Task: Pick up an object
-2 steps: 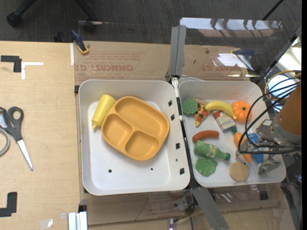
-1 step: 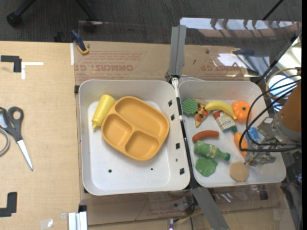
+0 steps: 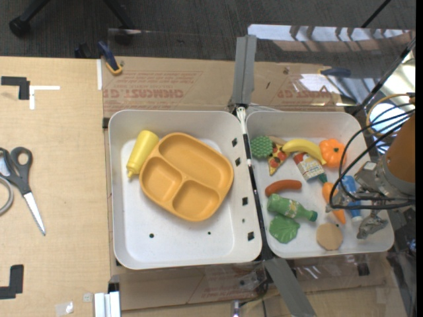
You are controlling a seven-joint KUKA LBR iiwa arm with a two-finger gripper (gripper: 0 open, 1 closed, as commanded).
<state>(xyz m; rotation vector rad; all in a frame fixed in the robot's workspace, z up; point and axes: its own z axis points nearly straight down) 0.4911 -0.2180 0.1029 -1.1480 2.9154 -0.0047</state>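
Note:
The right bin (image 3: 310,251) holds several toy foods: a banana (image 3: 303,147), an orange pepper (image 3: 332,151), a pizza slice (image 3: 276,158), a red sausage (image 3: 283,187), a green bottle (image 3: 291,208), a green leaf (image 3: 284,229), a tan round piece (image 3: 329,236) and a small jar (image 3: 309,168). My gripper (image 3: 355,211) hangs low over the bin's right side, just right of an orange carrot-like piece (image 3: 328,192) that it partly covers. I see nothing clearly held in it.
The left bin (image 3: 132,243) carries a yellow divided plate (image 3: 187,175) with a yellow squeeze bottle (image 3: 140,152) beside it. Scissors (image 3: 25,183) lie on the bench at far left. Black cables (image 3: 370,137) loop above the gripper at the right.

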